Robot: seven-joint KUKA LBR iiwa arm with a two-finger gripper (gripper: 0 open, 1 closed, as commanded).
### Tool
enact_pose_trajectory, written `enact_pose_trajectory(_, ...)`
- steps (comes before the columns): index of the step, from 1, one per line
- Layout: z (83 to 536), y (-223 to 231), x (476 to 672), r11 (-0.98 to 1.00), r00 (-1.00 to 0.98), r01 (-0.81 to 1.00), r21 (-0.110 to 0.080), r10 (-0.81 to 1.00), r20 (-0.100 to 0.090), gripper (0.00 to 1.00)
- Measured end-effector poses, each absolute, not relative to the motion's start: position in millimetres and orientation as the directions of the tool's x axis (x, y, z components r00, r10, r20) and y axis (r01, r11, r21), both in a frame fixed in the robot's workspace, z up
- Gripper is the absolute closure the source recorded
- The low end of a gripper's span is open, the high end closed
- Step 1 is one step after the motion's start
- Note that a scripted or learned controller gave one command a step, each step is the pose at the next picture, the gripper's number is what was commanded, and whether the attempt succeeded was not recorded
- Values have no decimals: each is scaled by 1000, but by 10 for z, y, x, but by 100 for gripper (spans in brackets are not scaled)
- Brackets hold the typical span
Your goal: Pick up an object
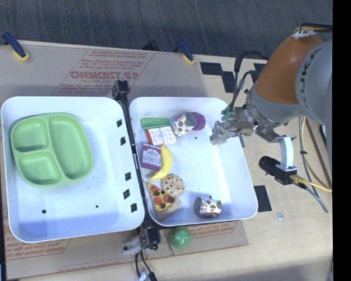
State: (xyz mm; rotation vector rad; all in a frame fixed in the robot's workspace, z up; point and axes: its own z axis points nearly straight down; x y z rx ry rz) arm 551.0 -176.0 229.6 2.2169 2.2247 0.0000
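Best lowered squarely over the purple cup beside the pincer, grip state impossible to tell.

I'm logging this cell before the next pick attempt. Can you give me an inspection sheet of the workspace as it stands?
Surface: two white bins side by side on cardboard; left bin, right bin.
Job's things: in the right bin, a banana, cookie, pizza slice, small can, green block, purple cup and small cartons.
Clutter: green divided tray in the left bin; green ball outside the bins, at the front.
Grippers: claw over the right bin's right side, nothing seen between its fingers.
Cables: yellow and black leads beside the arm.
Surroundings: blue clamps on the cardboard's far edge; dark carpet beyond.
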Motion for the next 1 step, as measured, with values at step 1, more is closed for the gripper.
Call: enact_pose_trajectory(1, 2216, -1943, 5309, 5, -5, 1000, -3, 1000, 0, 100)
